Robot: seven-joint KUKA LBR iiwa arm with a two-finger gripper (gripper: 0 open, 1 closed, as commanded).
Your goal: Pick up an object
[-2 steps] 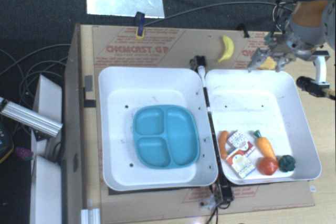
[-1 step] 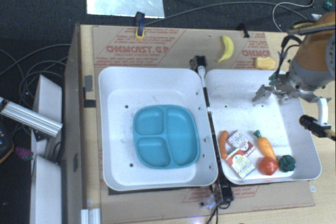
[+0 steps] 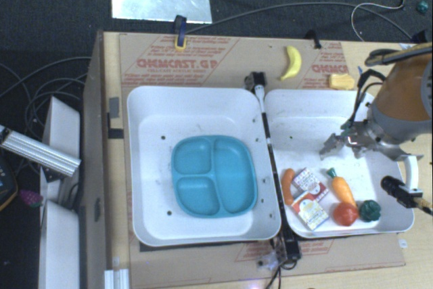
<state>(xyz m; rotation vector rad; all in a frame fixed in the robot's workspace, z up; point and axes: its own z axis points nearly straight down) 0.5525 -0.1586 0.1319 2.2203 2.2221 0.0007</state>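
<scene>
Approach stage: the two-finger metal gripper [image 3: 338,146] hangs with jaws spread, grasping nothing. Just below them lies the orange plastic carrot [image 3: 342,189]; next, descend and clench.

Toys clustered at near edge of right bin [image 3: 379,230]: carrot [image 3: 342,189] tilted, tomato [image 3: 345,214] touching its tip, broccoli [image 3: 369,210] just beside; hot dog [image 3: 288,185] beside two small cartons [image 3: 308,198], lying flat.
</scene>
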